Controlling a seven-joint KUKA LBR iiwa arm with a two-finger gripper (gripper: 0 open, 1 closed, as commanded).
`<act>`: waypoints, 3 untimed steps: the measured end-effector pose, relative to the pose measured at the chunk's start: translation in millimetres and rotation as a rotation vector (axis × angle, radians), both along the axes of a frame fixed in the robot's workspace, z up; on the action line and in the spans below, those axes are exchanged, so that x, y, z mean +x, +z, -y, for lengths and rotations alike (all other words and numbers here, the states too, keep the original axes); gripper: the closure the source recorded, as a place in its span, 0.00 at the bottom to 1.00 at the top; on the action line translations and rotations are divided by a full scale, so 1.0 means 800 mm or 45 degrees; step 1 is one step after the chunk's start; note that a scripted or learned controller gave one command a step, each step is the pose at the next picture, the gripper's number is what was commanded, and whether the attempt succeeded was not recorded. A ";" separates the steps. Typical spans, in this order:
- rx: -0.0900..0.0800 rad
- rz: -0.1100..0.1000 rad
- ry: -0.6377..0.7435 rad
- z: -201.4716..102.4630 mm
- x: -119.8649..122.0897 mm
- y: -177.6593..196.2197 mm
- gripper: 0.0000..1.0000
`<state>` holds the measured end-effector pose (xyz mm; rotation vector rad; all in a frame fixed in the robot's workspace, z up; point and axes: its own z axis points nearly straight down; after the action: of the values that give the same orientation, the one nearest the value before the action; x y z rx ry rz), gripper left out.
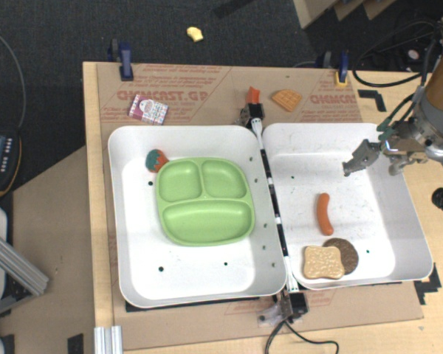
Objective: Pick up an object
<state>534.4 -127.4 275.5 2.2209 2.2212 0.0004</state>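
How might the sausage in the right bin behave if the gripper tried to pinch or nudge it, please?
The sausage is a smooth cylinder, so it would probably roll sideways if nudged. It looks small and likely light. Its glossy skin may slip unless pinched across its width.

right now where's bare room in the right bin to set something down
In the right bin, the floor is bare left of the sausage, along the divider, and right of it toward the far wall. It is crowded at the near edge, where the toast overlaps the brown patty.
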 end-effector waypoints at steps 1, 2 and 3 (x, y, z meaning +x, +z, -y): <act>0.004 -0.011 0.003 -0.032 0.037 -0.228 0.00; -0.001 0.003 -0.002 -0.030 0.039 -0.204 1.00; 0.000 0.002 -0.002 -0.030 0.039 -0.205 0.00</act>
<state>565.3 -103.6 111.4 2.2217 2.2185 0.0015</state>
